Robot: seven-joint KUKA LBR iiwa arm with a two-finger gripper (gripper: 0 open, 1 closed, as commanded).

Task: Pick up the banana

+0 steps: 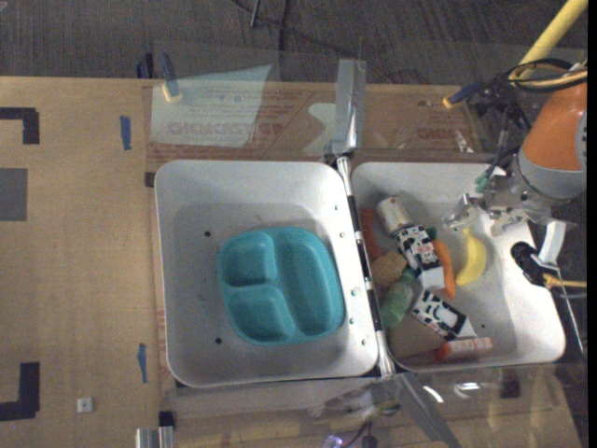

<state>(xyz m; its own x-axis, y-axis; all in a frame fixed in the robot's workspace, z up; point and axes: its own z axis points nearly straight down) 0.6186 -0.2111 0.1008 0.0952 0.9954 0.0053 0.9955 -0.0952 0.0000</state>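
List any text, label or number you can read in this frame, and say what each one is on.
None can be read.
Clear sheet behind the bins: a line of pale lettering, too faint and blurred to read.
Black-and-white cartons in the right bin: printed patterns, too small to read.
Banana: no sticker that I can make out.

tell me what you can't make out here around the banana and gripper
- Gripper: finger state unclear in the camera view; too small and blurred against the wrist hardware.
- Banana: its upper end is hard to separate from the gripper above it, so contact cannot be told.
- Arm: cut off by the right edge.
- Pile beside the banana: items overlap, labels too small to read.
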